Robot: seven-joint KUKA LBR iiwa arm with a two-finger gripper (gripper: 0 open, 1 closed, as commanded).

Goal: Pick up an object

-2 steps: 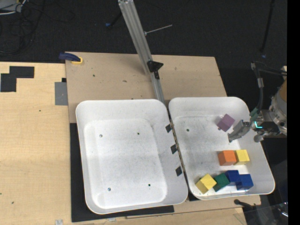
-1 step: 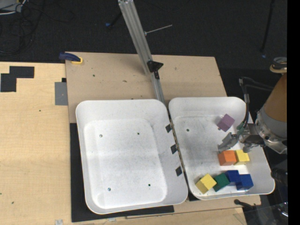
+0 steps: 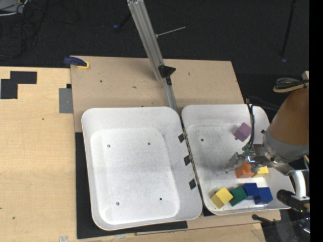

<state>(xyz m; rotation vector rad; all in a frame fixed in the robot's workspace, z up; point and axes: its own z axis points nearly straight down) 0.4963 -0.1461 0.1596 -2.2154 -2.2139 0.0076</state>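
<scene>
1. Two white bins are seen side by side on the bench: the left bin (image 3: pixel 132 170) and the right bin (image 3: pixel 212 135).
2. The gripper (image 3: pixel 246 161) is reached low into the right bin, just above an orange block (image 3: pixel 244 171).
3. It cannot be told if the claw is wide or narrow.
4. A purple block (image 3: pixel 243 131) is seen farther back.
5. Yellow (image 3: pixel 221 197), green (image 3: pixel 237 194) and blue (image 3: pixel 258 192) blocks are bunched by the front wall.
</scene>
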